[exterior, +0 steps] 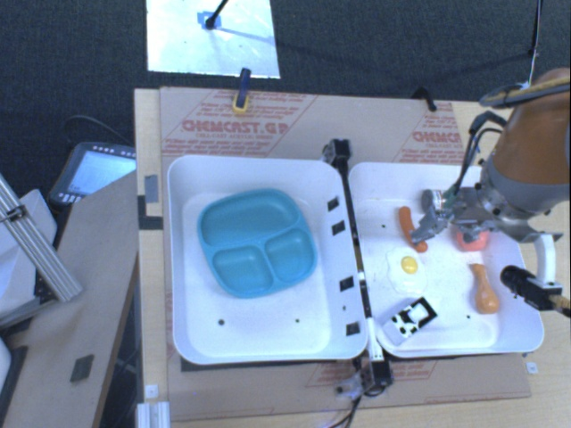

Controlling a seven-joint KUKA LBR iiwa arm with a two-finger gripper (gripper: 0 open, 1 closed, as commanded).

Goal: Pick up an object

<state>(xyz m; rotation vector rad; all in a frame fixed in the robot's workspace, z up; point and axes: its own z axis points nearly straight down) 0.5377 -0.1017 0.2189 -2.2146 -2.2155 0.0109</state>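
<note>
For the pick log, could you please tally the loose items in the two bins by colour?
Blue: 1, divided plate
Orange or red: 3, sausage, drumstick, pink-red piece
White and yellow: 1, fried egg
Black and white: 1, patterned block
Total: 6

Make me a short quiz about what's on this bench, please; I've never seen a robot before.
1. True or false: the blue divided plate lies in the left bin.
2. Which toy lies nearest the gripper? A) fried egg B) orange sausage C) black-and-white block
3. Fill in: the chicken drumstick lies in the ____ bin.

Key: 1 true; 2 B; 3 right.
</note>
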